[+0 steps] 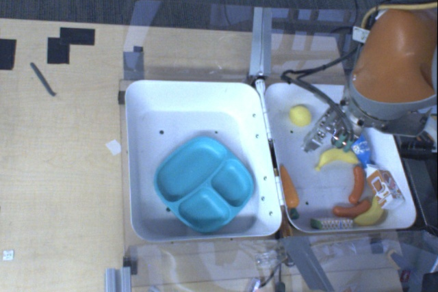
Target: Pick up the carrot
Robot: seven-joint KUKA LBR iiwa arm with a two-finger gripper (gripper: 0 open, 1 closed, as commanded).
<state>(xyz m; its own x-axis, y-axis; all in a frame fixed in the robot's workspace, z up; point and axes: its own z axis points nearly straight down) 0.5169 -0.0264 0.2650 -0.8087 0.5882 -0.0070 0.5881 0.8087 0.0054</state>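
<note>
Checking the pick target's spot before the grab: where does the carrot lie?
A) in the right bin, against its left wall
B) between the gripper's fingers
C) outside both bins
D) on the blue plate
A: the carrot lies along the left wall of the right bin, apart from the gripper.

Bright, even overhead light. The left bin [195, 102] glares white toward 12 o'clock, and the blue tray [205, 182] casts a soft shadow toward 6 o'clock. The picture is slightly soft and grainy, and the worktop [61, 167] looks washed-out.
</note>
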